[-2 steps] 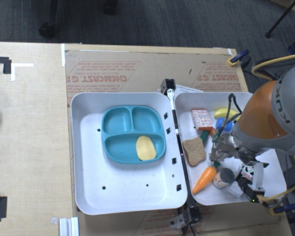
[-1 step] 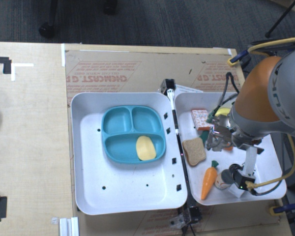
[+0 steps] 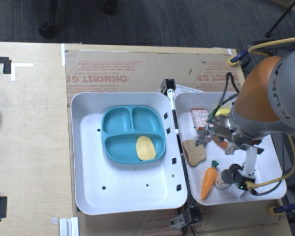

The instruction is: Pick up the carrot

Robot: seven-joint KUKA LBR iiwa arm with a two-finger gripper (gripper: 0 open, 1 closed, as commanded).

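Carrot [image 3: 209,181]: we see it lying free in the right bin [image 3: 275,191], near side.
Hand [image 3: 221,134]: above the toast [image 3: 194,152]; we cannot tell its grip.

You are looking at the carrot [image 3: 209,181], a small toy with a smooth orange body and a short green leafy top, lying flat on the white floor of the right-hand bin [image 3: 270,193]. Its green top points toward the far side of the bin and slightly right, while its tapered tip points toward the near edge, close to the bin's left wall. It rests free, with nothing gripping it. Just beyond its top lies a brown slice of toy bread [image 3: 194,152], near but apart from it. To its right, just beside the body, sits a small rounded object [image 3: 221,180] whose details you cannot make out.
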